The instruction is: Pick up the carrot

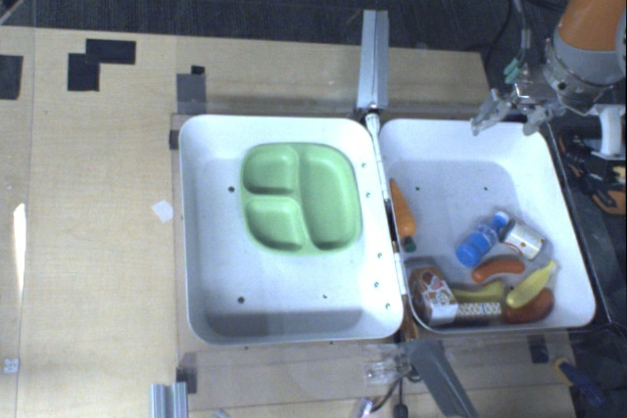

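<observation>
The carrot [400, 208] is a slim orange piece with a green end. It lies along the left wall of the right bin [460, 147], pointing toward the front. My gripper [509, 117] hangs over the back right corner of that bin, far from the carrot. Its two fingers stand spread and open, with nothing between them. The grey arm with its orange band [596, 0] comes in from the upper right.
A green divided plate [299, 196] lies in the left bin [211, 240]. In the right bin's front sit a blue bottle [482, 243], a small can [525, 240], a red sausage [500, 267], a banana [530, 283] and a snack box [433, 295].
</observation>
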You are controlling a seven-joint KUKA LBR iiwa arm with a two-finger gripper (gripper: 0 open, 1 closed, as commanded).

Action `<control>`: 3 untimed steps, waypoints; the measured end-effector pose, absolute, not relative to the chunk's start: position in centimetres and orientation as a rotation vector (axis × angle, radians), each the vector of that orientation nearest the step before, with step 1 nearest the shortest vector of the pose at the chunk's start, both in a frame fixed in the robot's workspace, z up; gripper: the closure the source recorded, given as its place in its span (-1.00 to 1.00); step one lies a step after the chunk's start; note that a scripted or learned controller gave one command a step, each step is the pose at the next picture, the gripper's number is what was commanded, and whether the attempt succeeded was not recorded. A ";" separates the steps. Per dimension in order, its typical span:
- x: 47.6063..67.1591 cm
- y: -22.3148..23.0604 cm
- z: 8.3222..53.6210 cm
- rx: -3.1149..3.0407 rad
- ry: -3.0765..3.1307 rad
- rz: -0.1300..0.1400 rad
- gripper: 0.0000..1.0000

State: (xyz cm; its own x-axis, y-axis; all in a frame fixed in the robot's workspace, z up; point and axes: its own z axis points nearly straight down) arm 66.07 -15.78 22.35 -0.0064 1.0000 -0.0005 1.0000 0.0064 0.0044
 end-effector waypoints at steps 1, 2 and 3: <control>63.8 -13.3 8.8 2.227 2.206 0.009 -1.00; 64.1 -13.2 10.2 2.221 2.204 0.020 1.00; 64.9 -15.2 15.9 2.308 2.123 0.007 1.00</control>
State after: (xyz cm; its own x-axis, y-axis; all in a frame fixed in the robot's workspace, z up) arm 64.92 -15.16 15.87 0.0836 0.9965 -0.0009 0.9965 -0.0836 0.0072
